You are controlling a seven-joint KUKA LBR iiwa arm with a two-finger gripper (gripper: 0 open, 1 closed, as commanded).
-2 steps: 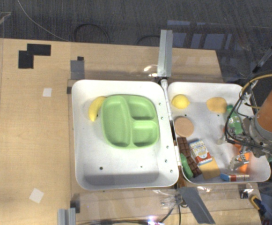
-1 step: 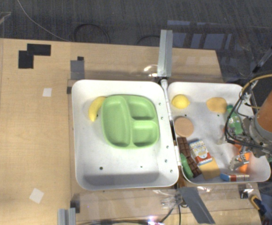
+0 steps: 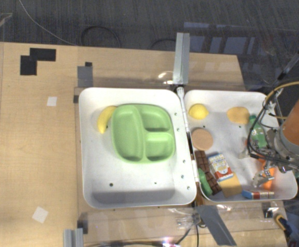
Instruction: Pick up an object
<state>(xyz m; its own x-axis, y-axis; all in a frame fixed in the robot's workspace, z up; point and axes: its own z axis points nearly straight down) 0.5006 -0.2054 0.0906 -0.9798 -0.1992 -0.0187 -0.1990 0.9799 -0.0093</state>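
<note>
I think I'm after the orange thing [image 3: 269, 172], low in the right bin [image 3: 216, 99], right by my gripper [image 3: 265, 176]. I can't tell what my gripper is doing; the arm [image 3: 298, 130] hides it. The marker [image 3: 257, 194] lies just below. The box [image 3: 219, 168] and chocolate [image 3: 207, 171] sit to its left. The green tray [image 3: 141, 133] is far left.
</note>
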